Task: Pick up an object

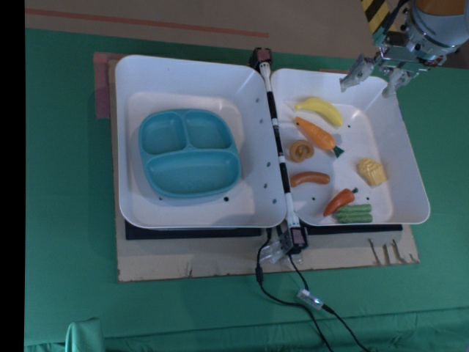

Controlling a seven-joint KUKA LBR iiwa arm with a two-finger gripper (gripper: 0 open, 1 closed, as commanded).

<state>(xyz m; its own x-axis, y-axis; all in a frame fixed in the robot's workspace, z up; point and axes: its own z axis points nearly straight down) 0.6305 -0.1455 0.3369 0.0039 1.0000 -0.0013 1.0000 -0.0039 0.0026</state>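
While the arm (440, 6) runs off-frame, its claw (375, 75) hangs seemingly spread, holding nothing.

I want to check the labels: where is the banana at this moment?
The banana lies in the right bin, near its far left corner, just above the carrot.
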